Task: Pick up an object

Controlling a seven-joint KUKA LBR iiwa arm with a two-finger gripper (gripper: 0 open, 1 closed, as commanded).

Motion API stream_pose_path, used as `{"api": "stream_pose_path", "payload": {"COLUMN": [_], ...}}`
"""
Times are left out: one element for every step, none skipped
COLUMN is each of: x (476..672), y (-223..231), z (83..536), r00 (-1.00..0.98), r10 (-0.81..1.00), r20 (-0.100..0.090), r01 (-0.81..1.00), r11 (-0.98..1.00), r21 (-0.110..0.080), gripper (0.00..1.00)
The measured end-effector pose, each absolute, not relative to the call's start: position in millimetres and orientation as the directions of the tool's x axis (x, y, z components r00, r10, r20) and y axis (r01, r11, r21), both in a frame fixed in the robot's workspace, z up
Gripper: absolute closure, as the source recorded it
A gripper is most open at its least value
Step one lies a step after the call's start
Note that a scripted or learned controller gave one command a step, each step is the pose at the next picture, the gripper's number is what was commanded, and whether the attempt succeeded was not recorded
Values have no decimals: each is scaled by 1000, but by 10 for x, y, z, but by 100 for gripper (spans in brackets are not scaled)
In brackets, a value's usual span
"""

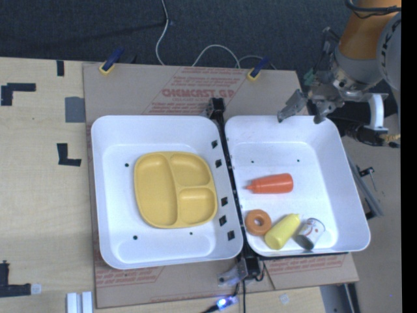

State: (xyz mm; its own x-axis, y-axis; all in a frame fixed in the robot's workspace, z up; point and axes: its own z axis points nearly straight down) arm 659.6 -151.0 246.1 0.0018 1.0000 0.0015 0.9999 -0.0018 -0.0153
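I read this as the approach step: nothing is picked yet. Far to the left of my jaws and nearer the camera, a yellow divided plate (176,189) lies flat in the left bin (107,240). Moving right, in the right bin (348,194), an orange bottle (270,184) lies on its side below the jaws, with an orange ring (258,222), a yellow bottle (282,231) and a small grey-and-clear object (309,233) beyond it near the front wall. My gripper (301,111) hangs over that bin's far rim, jaws spread apart with nothing between them. Next I'd judge it must travel toward the orange bottle, lower, and straddle it.
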Motion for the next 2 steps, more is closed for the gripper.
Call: {"api": "stream_pose_path", "payload": {"x": [6616, 6678], "y": [-1504, -1556], "z": [2554, 2086], "r00": [-1, -1], "r10": [1000, 1000], "r20": [0, -1], "r01": [1000, 1000], "r11": [1, 1], "r21": [-2, -3], "gripper": [0, 0]}}
